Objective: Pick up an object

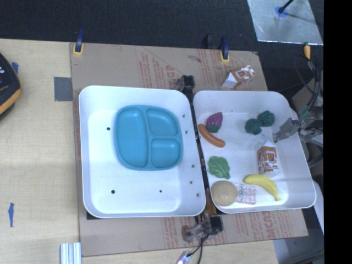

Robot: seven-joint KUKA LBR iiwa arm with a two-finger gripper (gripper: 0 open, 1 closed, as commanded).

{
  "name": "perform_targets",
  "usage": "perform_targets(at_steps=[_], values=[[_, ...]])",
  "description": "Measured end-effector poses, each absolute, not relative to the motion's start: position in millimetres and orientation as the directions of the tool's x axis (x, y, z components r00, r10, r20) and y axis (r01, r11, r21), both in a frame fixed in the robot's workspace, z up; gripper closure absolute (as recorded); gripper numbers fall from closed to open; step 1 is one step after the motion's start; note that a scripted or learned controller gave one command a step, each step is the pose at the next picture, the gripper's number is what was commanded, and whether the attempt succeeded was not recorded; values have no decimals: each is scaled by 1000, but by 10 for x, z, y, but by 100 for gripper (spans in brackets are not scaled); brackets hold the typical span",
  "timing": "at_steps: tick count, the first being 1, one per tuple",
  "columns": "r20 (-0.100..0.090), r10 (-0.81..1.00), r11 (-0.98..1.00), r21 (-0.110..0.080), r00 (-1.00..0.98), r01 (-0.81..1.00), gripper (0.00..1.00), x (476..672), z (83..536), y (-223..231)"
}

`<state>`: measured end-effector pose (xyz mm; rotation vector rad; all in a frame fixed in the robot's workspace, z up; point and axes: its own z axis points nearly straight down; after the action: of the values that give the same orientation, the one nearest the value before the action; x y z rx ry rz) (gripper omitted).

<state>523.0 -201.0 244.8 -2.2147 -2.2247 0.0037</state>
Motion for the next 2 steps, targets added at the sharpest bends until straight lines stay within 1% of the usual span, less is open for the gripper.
perform_targets(at_steps=[1, 2], values=[[1, 1000, 7, -8, -7, 1000, 0, 5576, 1061, -1961], [0, 1000, 3, -1, -3, 1000, 0, 6369, 1150, -2121]])
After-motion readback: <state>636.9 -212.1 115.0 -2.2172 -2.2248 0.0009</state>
